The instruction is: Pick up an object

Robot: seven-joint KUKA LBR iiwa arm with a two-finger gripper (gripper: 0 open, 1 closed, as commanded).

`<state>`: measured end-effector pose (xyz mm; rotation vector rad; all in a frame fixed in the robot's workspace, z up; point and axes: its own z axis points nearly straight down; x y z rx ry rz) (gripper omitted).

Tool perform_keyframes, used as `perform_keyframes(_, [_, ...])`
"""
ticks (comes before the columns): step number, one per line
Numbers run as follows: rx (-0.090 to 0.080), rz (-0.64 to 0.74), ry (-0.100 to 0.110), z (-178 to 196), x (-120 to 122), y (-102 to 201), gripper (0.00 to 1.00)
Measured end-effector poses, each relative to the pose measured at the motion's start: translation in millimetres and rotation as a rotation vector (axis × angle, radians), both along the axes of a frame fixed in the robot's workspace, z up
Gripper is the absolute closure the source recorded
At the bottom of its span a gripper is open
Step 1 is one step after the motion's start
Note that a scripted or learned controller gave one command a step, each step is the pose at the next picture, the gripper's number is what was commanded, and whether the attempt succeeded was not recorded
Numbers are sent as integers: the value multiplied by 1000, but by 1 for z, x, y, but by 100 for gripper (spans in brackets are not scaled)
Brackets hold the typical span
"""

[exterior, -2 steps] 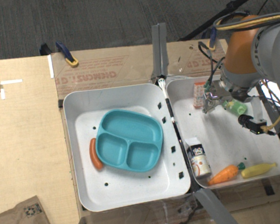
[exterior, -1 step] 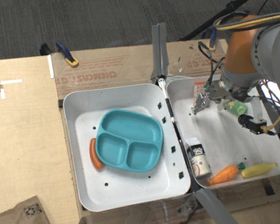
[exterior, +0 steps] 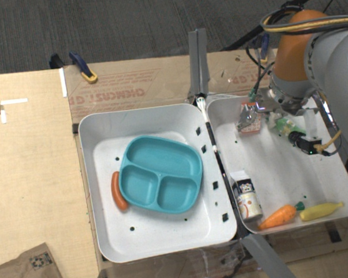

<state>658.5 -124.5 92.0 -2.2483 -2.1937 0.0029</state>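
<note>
Lying nearest the camera, along the front wall of the right bin (exterior: 329,173), are a toy carrot (exterior: 278,217) and a yellow banana-like piece (exterior: 321,211), end to end with long axes running left-right. Just behind them, against the bin's left wall, a small bottle with a printed label (exterior: 247,198) is lying with its cap end pointing away from the camera. In the left bin (exterior: 97,176) a teal divided plate (exterior: 161,174) is sitting with an orange sausage-shaped piece (exterior: 117,191) tucked at its left rim.

Farther back, the gripper (exterior: 250,118) is hanging over the far left corner of the right bin, just above a small reddish object (exterior: 250,126) that is too blurred to name. Whether the fingers are parted or closed cannot be read, and nothing is visibly between them. A greenish item (exterior: 284,127) is sitting just right of the gripper, partly hidden by cabling.

Judgement: the reddish object is lying almost directly beneath the tool, so the coming move is probably a short straight descent; the front-wall items are lying well apart from it, toward the camera.
</note>
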Motion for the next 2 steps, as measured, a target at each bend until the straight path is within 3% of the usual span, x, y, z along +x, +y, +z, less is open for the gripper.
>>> perform_keyframes(1, [-3,2,0,10,0,0,100])
perform_keyframes(2, [-1,-110,-2,135,-4,55,100])
